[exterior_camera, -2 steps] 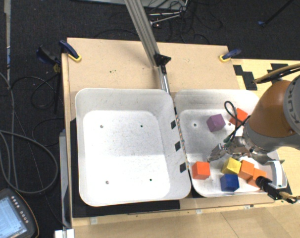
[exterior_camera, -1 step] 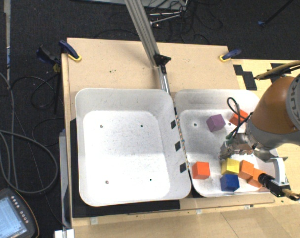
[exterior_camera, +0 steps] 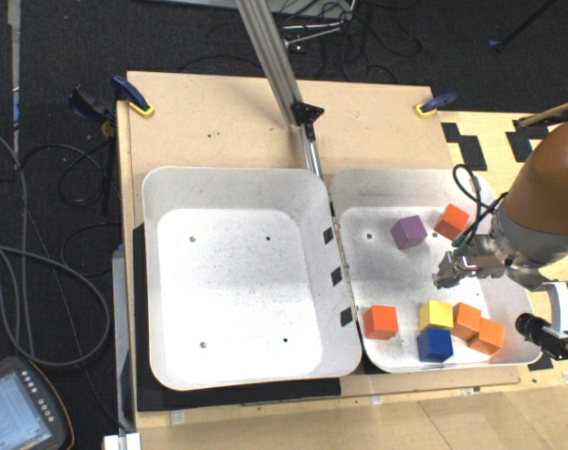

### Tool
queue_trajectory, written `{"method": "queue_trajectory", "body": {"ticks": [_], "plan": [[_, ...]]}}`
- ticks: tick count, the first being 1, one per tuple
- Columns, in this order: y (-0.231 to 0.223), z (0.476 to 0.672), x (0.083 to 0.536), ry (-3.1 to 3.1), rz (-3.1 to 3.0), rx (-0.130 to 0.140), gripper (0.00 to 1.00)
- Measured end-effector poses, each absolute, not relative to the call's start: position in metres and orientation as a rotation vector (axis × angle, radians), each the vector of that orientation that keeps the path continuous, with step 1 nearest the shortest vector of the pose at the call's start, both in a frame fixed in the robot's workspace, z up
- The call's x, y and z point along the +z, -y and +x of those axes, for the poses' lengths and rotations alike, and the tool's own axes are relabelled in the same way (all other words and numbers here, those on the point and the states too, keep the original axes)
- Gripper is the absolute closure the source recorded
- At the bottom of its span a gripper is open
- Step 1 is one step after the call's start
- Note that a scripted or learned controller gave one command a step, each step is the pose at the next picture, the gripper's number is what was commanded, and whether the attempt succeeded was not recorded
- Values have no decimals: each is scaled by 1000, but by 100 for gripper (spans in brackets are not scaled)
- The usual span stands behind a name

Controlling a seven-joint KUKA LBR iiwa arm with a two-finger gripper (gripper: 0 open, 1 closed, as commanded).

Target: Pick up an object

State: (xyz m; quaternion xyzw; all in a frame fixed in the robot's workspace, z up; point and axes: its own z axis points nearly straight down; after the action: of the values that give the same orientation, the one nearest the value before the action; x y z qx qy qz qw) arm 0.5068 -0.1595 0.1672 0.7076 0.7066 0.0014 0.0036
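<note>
End effector [exterior_camera: 450, 272] low over right bin [exterior_camera: 359, 190], just above yellow cube [exterior_camera: 437, 313]; finger spread and any grip impossible to tell. Blue cube [exterior_camera: 435, 344] touching yellow cube's near side, two orange cubes [exterior_camera: 478, 327] right of it, another [exterior_camera: 381, 322] left, purple cube [exterior_camera: 409, 232] beyond.

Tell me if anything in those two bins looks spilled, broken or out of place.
Nothing stands out. All the blocks sit loose in the right bin: a purple block, orange blocks, a yellow block and a blue block. The gripper hangs above them.
</note>
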Motion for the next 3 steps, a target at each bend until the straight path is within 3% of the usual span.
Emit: {"method": "queue_trajectory", "body": {"ticks": [1,2,3], "plan": [[158,509,231,-2219,2213,6,100],[158,510,245,-2222,2216,2,100],[120,535,241,-2228,2212,2,100]]}}
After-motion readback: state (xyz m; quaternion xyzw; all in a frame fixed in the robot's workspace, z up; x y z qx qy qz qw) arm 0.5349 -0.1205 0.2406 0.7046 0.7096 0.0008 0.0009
